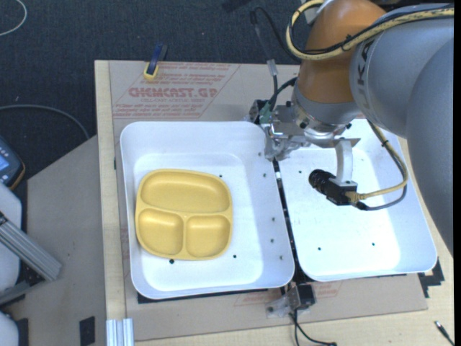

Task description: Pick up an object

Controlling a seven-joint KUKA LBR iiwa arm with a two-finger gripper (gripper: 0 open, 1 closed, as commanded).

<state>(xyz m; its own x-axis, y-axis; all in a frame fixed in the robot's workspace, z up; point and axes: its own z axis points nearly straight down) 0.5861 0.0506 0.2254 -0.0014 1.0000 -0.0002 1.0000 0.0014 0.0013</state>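
A yellow divided plate [184, 213] with three compartments lies flat in the left bin [248, 153], toward its left side. My gripper [276, 147] hangs below the orange wrist band [338, 45], over the far left corner of the right bin [374, 262], close to the wall between the two bins. It is well to the right of the plate and apart from it. Nothing shows under the gripper's tip. The arm's bulk hides the far part of the right bin.
A black fitting with a yellow cable [333, 187] hangs from the wrist over the right bin's middle. A small blue and yellow tool [153, 63] lies on the cardboard behind the left bin. Cables run across the floor beyond the bench.
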